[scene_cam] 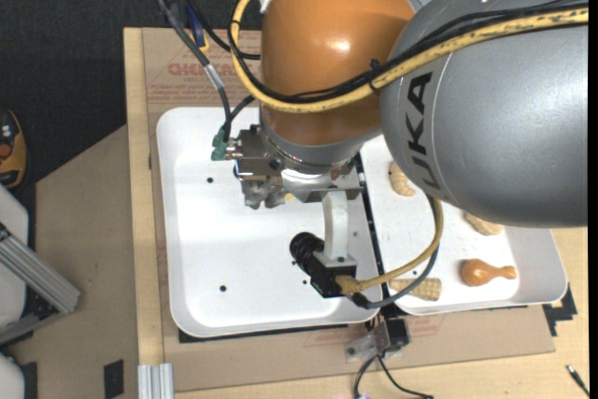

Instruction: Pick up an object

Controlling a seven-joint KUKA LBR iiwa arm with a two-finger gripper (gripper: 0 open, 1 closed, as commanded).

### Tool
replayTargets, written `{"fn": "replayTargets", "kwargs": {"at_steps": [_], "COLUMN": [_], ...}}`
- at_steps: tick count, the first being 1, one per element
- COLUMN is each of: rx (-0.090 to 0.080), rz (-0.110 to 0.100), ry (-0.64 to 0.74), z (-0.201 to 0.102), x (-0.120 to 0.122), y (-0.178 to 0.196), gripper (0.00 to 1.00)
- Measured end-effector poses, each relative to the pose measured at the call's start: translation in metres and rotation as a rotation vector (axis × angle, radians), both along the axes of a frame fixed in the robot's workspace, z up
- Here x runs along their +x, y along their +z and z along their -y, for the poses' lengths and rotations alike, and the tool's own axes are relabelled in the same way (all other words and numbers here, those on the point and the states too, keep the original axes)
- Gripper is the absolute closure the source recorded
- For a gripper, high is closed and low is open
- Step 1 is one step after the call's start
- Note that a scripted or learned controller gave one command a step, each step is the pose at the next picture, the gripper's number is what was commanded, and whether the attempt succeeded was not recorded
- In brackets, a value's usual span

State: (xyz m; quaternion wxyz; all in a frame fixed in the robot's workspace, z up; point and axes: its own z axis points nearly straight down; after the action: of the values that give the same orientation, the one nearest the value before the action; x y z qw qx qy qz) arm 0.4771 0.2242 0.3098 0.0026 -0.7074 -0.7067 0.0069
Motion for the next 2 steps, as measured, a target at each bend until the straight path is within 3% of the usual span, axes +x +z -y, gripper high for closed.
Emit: {"fn": "replayTargets", "kwargs": {"at_steps": [1, 2], "rx": [0.016, -0.002], "rz": [0.033, -0.004], "ry": [0.003, 0.000], "z": [0.000, 0.000], "x": [0.007, 0.000], "y": [0.220, 0.029], "gripper": [1.00, 1.00]}}
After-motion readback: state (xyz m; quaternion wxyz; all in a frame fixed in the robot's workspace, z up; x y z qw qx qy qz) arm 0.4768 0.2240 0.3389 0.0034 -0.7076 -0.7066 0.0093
